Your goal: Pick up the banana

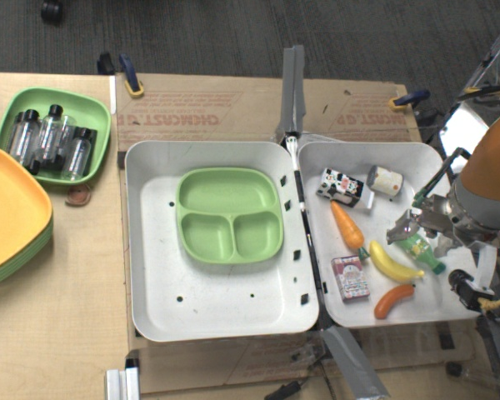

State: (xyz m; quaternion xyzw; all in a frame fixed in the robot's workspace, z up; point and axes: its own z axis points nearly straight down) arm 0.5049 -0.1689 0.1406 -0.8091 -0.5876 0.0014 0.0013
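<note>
The yellow banana lies in the right white bin, in its lower middle part, slanting down to the right. My gripper hangs just above and to the right of the banana's upper end, over a small green bottle that touches the banana. Nothing visibly sits in the gripper. The arm's grey wrist and orange band come in from the right edge.
An orange carrot, a red card box, an orange-red sausage-shaped toy, a black-and-white box and a white cylinder share the right bin. The left bin holds a green divided plate.
</note>
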